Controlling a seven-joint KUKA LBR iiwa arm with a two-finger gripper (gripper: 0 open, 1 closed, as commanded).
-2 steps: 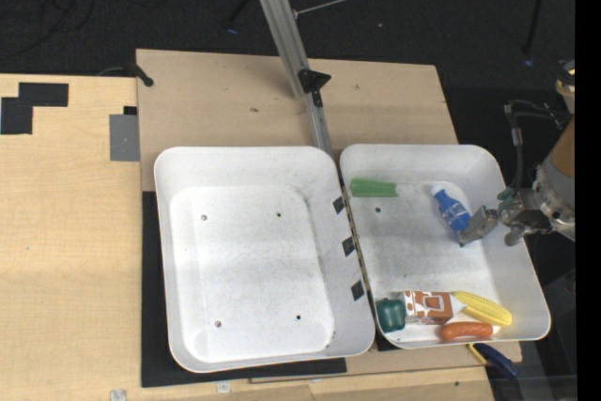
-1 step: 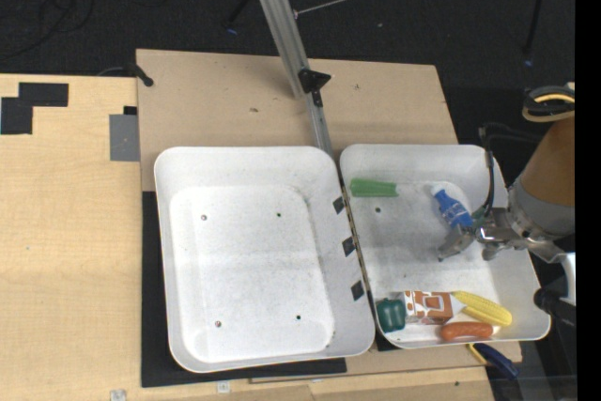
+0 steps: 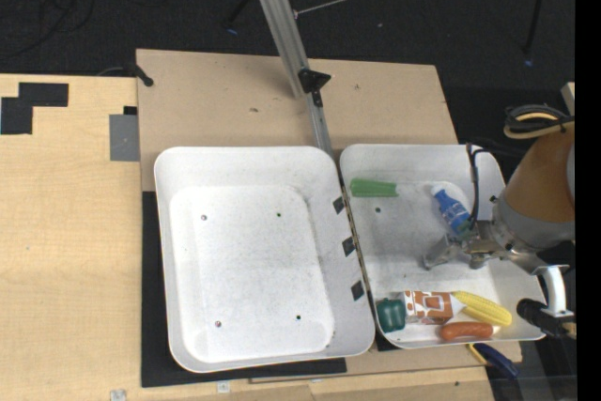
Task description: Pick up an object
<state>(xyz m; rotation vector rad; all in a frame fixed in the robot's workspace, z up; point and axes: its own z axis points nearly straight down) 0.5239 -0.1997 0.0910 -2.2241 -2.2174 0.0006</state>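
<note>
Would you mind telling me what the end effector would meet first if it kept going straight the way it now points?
Probably the bare floor of the right bin. The end effector points left and down toward it; the green block lies off that line, though depth is unclear.

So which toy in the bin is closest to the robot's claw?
The blue bottle. It lies just above the gripper, while the green block sits farther left and the yellow corn and red sausage lie lower down.
</note>
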